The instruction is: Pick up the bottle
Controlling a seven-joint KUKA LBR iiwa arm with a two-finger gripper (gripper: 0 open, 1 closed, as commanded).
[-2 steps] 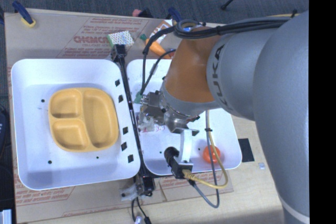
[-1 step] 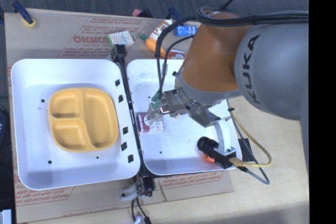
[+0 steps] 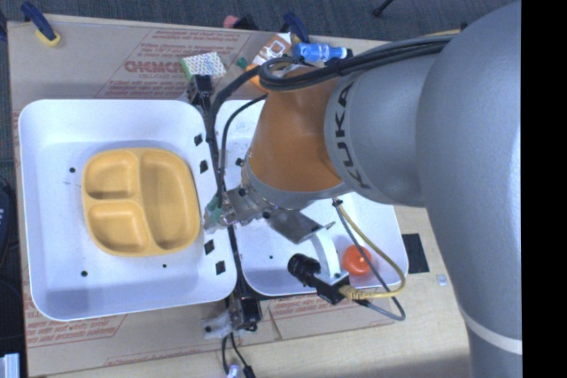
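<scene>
Low in the right bin (image 3: 266,266), at the frame's lower middle, lies the bottle (image 3: 356,260), only its orange-red end plain. It is to the right of the pincer (image 3: 220,212) and apart from it. The pincer sits at the wall between the bins; its spread cannot be told. The arm (image 3: 416,119) slants down-left from the right edge.

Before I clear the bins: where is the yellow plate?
In the camera view, the yellow plate lies near the middle of the view's left bin, to the left of the arm.
</scene>
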